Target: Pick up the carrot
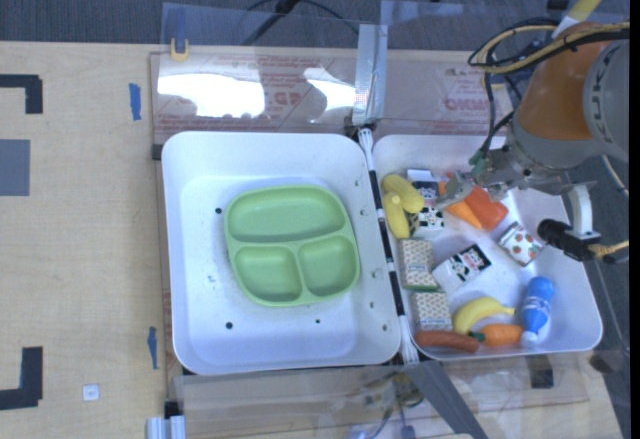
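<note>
The carrot, small and orange with a green tip at its left end, lies near the front wall of the right bin. It sits just below a yellow banana and left of a blue bottle. My gripper hangs low over the back half of that bin, far from the carrot. It is right above a larger orange object, and I cannot tell whether it touches it. The arm's orange band rises behind it.
The right bin also holds a second yellow banana, small printed cartons, a crackers-like packet, a red-brown sausage and a small cup. The left bin holds a green divided plate.
</note>
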`<act>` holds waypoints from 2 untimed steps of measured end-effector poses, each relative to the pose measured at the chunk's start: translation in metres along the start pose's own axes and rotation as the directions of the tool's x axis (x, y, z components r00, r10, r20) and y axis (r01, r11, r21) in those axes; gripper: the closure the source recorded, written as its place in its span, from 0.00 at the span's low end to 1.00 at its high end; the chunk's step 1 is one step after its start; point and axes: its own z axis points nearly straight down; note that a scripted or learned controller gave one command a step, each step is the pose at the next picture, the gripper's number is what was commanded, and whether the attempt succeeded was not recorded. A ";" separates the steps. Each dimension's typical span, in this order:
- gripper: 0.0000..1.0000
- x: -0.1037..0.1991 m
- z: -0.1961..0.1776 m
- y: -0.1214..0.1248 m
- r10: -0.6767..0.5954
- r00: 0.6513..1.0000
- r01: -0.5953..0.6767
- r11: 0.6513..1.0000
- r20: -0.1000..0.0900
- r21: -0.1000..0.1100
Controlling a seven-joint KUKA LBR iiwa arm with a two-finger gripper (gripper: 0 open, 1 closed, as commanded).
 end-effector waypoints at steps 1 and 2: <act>0.00 -0.012 0.042 0.009 0.029 1.000 -0.029 1.000 -0.002 0.012; 1.00 -0.012 0.031 0.010 0.029 1.000 -0.029 1.000 -0.002 0.009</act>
